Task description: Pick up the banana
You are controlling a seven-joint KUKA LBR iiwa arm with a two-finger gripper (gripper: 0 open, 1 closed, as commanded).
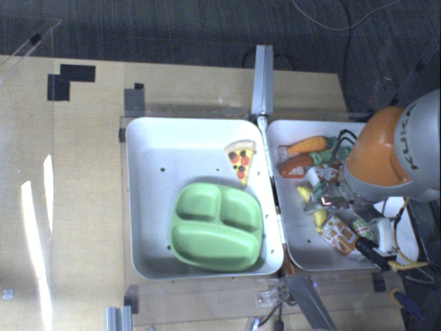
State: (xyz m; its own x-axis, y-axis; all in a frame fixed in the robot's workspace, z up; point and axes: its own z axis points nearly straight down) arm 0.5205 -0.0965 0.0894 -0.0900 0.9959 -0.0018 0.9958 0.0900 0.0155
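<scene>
The banana [305,194] lies in the right bin [303,250], near its left wall. It is yellow, and its middle is hidden under the gripper, so one end shows up-left and the other end shows lower down. The gripper [324,200] hangs straight over the banana's middle, low in the bin, at the end of the grey arm with the orange band [375,157]. Whether the gripper touches the banana is hidden from this view.
An orange carrot [306,145] and a reddish sausage [296,165] lie at the back of the right bin, with a green item [322,157] beside them. A patterned packet [339,235] lies in front. The left bin [148,185] holds a green divided plate [218,226] and a pizza slice [240,160].
</scene>
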